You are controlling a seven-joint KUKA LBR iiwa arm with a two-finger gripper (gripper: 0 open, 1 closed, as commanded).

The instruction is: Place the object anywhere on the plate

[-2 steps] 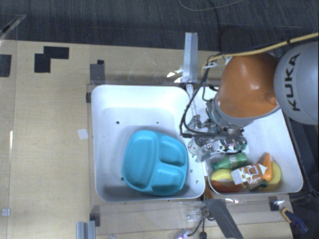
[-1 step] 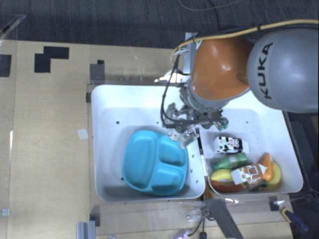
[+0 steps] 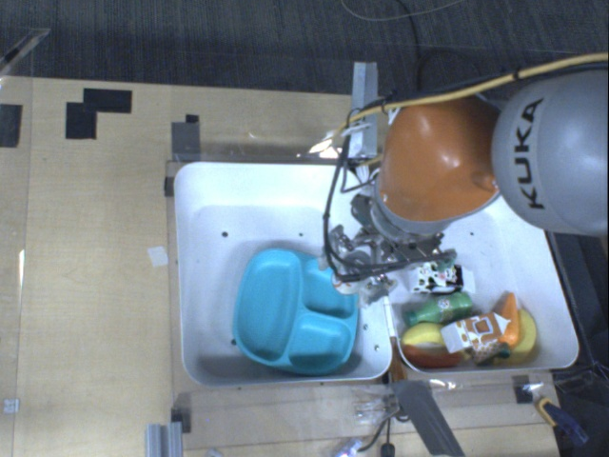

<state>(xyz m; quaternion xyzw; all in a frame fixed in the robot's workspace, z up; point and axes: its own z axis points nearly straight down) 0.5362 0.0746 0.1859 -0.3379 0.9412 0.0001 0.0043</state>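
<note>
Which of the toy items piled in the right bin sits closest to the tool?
The black-and-white patterned piece, at the top of the pile beside the tool. The green, yellow and orange ones lie farther off.

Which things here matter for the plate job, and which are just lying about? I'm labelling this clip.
In the job:
- blue divided plastic plate in the left white bin
- gripper, above the plate's right edge

Lying about, in the right white bin:
- green toy vegetable
- black-and-white patterned carton
- small orange-and-white carton

Light wood counter (image 3: 86,284) with black marks (image 3: 95,110) top-left. Dark carpet floor (image 3: 190,17) beyond, thin cable (image 3: 419,12) looping across it. Glare on the far bin wall (image 3: 324,146).
</note>
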